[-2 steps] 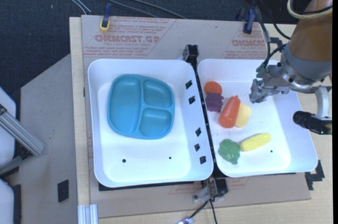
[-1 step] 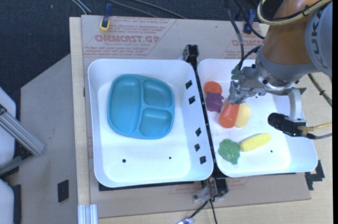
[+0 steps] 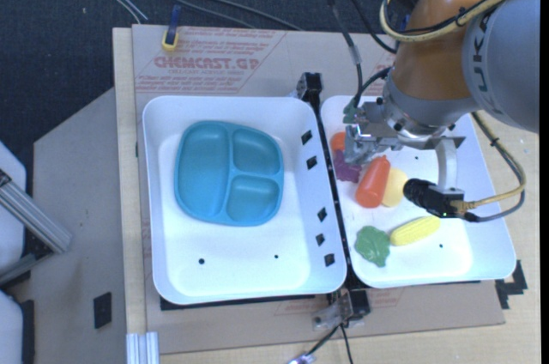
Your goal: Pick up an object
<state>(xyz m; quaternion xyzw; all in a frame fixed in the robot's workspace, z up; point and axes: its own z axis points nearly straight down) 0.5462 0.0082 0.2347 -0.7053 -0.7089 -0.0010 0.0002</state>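
Toy foods lie in the right bin (image 3: 480,263): an orange carrot-like piece (image 3: 373,182), a pale yellow piece (image 3: 395,187) beside it, a purple piece (image 3: 347,171), a yellow corn cob (image 3: 413,230) and a green broccoli (image 3: 372,244). A small orange bit (image 3: 338,141) shows at the bin's left wall. My gripper (image 3: 364,144) hangs low over the purple and orange pieces, in the bin's upper left part. The wrist hides its fingertips and whatever lies under them.
The left bin (image 3: 163,208) holds a blue divided plate (image 3: 230,172). A black divider with clips (image 3: 322,173) runs between the bins. A black cable and a yellow one (image 3: 489,201) trail from the arm over the right bin. Cardboard lies under both bins.
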